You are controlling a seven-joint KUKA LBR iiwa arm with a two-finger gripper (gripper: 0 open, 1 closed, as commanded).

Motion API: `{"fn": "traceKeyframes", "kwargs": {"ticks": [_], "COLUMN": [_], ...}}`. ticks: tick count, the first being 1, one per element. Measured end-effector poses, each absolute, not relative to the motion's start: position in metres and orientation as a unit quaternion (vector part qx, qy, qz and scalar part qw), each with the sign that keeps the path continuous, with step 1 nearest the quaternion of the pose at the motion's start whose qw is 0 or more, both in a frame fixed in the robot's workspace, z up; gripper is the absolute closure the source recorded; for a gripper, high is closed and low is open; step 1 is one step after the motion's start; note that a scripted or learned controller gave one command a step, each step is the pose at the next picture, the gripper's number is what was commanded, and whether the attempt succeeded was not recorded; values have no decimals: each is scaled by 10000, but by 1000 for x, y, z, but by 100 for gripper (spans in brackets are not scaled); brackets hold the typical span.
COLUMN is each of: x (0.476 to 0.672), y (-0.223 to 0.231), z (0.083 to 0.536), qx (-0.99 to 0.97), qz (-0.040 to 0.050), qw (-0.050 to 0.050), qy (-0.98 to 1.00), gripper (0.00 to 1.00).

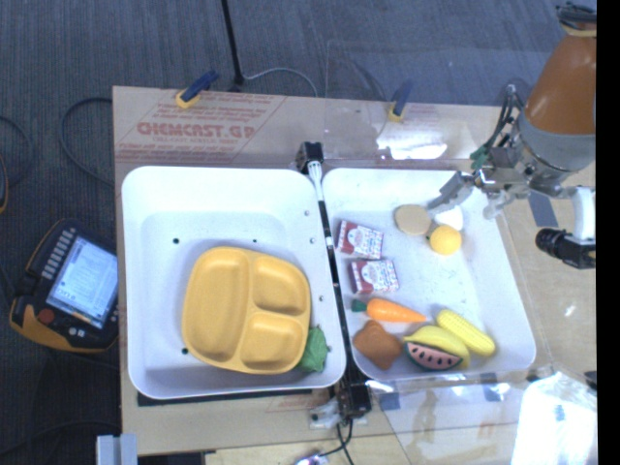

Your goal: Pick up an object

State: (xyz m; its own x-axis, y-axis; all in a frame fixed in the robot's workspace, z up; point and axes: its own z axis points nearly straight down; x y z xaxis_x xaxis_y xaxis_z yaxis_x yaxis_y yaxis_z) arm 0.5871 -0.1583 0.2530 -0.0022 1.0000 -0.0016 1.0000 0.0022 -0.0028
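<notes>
The arm enters from the right, and its claw [463, 188] hangs over the far part of the right bin [513, 289]. I cannot tell if the claw is released or clenched. Just below it lie a beige disc [413, 220] and a yellow ball [445, 240]. Two red-and-white packets [366, 258] lie near the middle wall. At the near end are a carrot [394, 310], a brown piece [376, 345], a melon slice [432, 355], a banana [436, 338] and a corn cob [467, 331]. The left bin [155, 211] bears a yellow tray [247, 308], with a green thing [316, 351] at its corner.
</notes>
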Motion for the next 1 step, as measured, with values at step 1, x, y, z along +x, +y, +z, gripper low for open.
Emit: {"fn": "traceKeyframes", "kwargs": {"ticks": [1], "x": [590], "y": [-202], "z": [109], "qx": [-7558], "qz": [54], "qw": [69], "qy": [-6548], "gripper": [0]}}
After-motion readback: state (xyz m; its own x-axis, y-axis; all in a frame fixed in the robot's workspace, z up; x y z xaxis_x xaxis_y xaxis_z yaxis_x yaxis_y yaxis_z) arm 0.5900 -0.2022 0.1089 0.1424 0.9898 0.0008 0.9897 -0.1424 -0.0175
